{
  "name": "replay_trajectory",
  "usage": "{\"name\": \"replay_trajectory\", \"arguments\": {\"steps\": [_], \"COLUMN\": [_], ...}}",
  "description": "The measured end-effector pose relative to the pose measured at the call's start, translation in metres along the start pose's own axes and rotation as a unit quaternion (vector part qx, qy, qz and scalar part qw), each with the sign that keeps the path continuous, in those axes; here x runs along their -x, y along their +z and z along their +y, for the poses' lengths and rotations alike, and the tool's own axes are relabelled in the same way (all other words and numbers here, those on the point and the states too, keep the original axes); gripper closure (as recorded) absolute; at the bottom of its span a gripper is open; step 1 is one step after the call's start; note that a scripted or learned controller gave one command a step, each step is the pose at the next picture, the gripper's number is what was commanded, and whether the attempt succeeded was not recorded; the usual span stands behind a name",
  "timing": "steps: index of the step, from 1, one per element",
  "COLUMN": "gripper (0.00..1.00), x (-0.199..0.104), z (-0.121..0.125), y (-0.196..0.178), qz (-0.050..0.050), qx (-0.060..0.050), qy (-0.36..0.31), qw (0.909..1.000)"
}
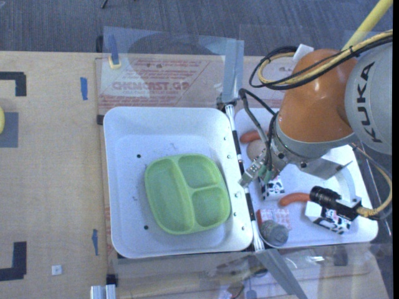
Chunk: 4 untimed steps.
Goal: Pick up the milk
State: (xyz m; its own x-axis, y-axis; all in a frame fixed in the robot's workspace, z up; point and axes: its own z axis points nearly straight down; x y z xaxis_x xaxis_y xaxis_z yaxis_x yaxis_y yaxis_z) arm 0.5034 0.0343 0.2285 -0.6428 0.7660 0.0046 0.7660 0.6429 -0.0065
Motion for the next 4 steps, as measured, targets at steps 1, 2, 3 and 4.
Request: {"name": "replay_trajectory", "arguments": {"steps": [1, 2, 3, 4], "gripper": [1.00, 1.00, 1.00, 1.00], "x": [0.001, -0.051, -0.037, 0.047], "z": [0.001, 0.011, 0.000, -0.070], "y": [-0.007, -0.016, -0.011, -0.018], "qz": [0.001, 0.000, 0.000, -0.002], "qx": [-0.001, 0.000, 0.000, 0.002], "qy": [0.000, 0.052, -0.088, -0.083], "qw": [1.0000, 0.9986, 0.9962, 0.9965]}}
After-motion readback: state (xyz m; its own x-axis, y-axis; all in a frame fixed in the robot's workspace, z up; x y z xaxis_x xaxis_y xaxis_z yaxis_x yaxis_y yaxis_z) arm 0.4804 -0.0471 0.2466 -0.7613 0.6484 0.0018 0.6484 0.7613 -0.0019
